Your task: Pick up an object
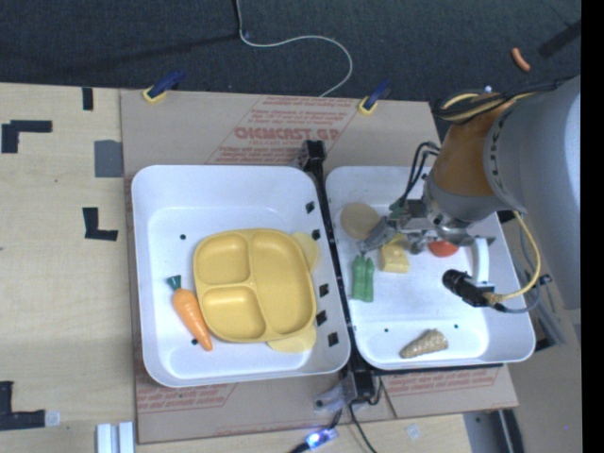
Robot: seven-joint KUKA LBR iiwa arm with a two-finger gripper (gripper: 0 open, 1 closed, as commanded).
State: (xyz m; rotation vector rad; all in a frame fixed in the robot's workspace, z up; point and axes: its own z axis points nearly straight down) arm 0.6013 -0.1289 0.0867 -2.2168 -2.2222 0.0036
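The counter (57, 347) filled most of the frame, with a sheet of brown cardboard (283, 130) laid under the two bins. The grey arm (528, 168) came in from the right edge, its orange band (462, 163) sitting above the wrist over the right bin (491, 347). The left bin (156, 206) in the middle of the frame carried a yellow divided plate (255, 284), and an orange toy carrot (192, 317) lay just beside the plate's lower-left edge. In the right bin, the pincer (392, 237) hung low over the bin's upper left part; whether it was spread or pressed together I could not tell. Just below it sat a pale yellow block (395, 260), with a green piece (363, 279) near it to the left and something red (442, 247) to the right. A tan cone-shaped piece (424, 343) lay well apart, toward the bin's lower edge.
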